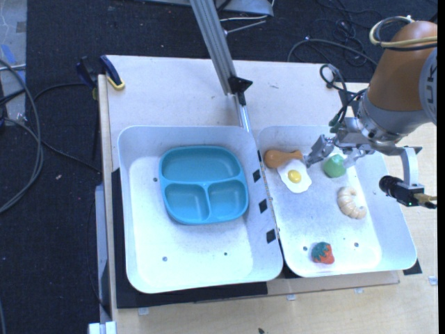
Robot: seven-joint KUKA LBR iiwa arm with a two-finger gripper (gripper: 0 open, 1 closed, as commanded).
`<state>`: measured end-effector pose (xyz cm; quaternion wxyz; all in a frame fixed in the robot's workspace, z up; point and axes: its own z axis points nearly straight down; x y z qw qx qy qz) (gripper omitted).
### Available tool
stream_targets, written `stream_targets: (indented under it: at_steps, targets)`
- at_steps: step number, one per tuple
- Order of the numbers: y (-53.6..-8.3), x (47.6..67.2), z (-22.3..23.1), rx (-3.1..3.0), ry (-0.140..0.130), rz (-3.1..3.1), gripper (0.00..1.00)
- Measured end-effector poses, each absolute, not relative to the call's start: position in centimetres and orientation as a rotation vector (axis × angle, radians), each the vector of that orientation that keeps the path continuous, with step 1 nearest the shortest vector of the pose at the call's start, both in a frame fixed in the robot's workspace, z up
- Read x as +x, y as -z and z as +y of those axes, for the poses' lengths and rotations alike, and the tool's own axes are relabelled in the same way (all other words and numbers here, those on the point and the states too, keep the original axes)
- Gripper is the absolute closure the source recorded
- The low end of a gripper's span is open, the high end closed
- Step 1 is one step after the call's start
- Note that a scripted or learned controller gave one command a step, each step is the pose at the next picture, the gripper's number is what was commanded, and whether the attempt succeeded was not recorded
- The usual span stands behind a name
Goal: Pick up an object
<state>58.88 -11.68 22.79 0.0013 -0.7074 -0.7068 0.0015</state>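
A small red toy with a green top lies closest to the front, in the right bin, well below the jaws. The jaws hang over the top of that same bin, and I cannot tell if they are open or closed. A green toy sits just under them, maybe touching. A toy fried egg lies just to their left, with a toy chicken leg beside it. A toy croissant lies a bit below them. Far left, the other bin holds a blue tray. Both bins rest on the worktop.
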Motion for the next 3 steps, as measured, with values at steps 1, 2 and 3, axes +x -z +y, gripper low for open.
stream_targets:
  at_steps: [1, 2, 3]
  targets:
    - [-16.5, 59.1, -11.1, -2.219, -0.005, -2.218, 0.0]
    - [-11.9, 59.5, -11.7, -2.221, -0.004, -2.219, 0.0]
    - [-13.2, 59.6, -11.7, -2.223, 0.0, -2.221, 1.0]
